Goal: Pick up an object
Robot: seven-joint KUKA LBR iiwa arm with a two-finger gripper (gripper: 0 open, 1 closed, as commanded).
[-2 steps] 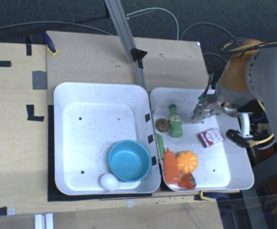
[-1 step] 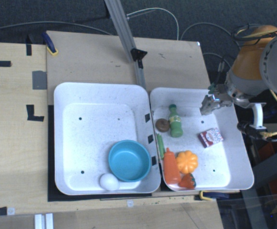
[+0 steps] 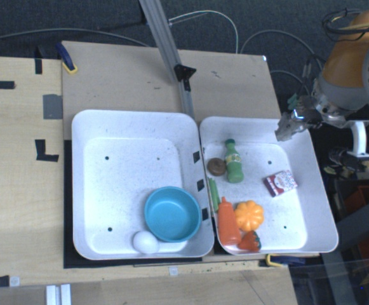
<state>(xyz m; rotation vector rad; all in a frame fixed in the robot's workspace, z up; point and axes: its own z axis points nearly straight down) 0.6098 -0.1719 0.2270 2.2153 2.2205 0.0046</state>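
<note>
The arm (image 3: 346,75) reached in from the right, and its gripper (image 3: 289,127) hung over the back right corner of the right bin (image 3: 317,215), just above the rim. Whether the fingers were wide or narrow, I could not tell; the view was too blurred there, and nothing showed between them. Down in that bin, the green bottle (image 3: 234,162) lay near the back left, with a brown ball (image 3: 217,166) touching its left side. A small red and white carton (image 3: 280,183) sat tilted toward the right, apart from the rest and nearest to the gripper. Along the left wall lay a thin green stick (image 3: 213,194), and in front of it an orange carrot (image 3: 227,222) lay lengthwise, with the orange pumpkin (image 3: 249,215) touching its right side and a red piece (image 3: 251,241) tucked just in front. Over in the left bin (image 3: 108,170), a blue bowl (image 3: 172,213) stood upright at the front right corner, a white ball (image 3: 145,241) touching its front left edge. Both bins sat side by side on the worktop (image 3: 120,75).
</note>
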